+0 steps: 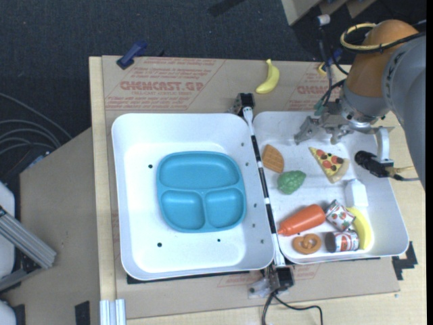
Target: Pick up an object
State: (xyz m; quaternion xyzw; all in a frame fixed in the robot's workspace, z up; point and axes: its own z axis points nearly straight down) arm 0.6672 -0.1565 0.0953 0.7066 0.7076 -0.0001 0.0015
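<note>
My gripper hangs over the far end of the right bin, its fingers spread open with nothing between them. Just in front of it lie a pizza slice and a brown cookie. A green broccoli piece sits near the bin's middle. Toward the near end are an orange carrot, a round brown-and-red piece, two small cans, a yellow banana and a white block.
The left bin holds a blue divided plate. A second banana lies on the cardboard behind the bins, and a blue clip sits at the bench's far left corner.
</note>
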